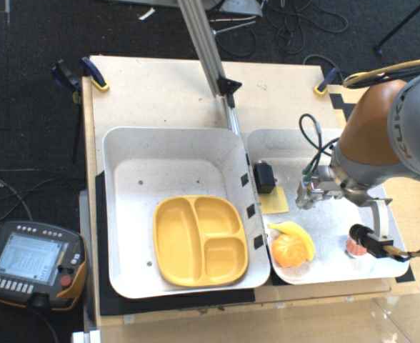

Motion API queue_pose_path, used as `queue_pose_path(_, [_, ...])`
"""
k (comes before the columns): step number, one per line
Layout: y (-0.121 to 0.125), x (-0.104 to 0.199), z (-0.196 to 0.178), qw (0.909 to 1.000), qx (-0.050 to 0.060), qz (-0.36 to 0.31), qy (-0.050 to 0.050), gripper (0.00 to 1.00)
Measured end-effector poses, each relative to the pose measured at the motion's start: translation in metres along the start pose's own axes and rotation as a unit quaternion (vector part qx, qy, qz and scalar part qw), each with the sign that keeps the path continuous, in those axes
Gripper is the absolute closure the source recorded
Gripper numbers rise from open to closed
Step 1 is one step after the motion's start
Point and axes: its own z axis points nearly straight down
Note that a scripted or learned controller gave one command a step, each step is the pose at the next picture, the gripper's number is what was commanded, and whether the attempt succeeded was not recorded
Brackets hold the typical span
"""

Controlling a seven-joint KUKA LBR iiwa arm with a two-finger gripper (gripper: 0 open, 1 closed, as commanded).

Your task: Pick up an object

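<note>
My gripper (307,197) hangs over the middle of the right bin (324,148), with the grey and orange arm reaching in from the right. Nothing shows between its tips. A small black block (264,176) lies by the bin's left wall, and a flat pale yellow square (276,201) sits just below it, left of the gripper. A banana (299,233) and an orange (288,252) rest together at the bin's front left, below the gripper. A small pink-red thing (354,249) lies at the front right.
The left bin (124,156) holds a yellow divided plate (199,240). A metal pole (204,38) slants across the back of the bench to the wall between the bins. A teach pendant (28,263) lies off the bench at the left.
</note>
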Motion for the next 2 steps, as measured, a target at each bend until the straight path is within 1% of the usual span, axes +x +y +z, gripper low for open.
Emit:
queue_pose_path(1, [0.001,-0.003,-0.043,1.0000,0.000,0.000,0.000,1.00])
queue_pose_path(2, [0.009,-0.007,-0.089,1.0000,-0.001,0.000,0.000,1.00])
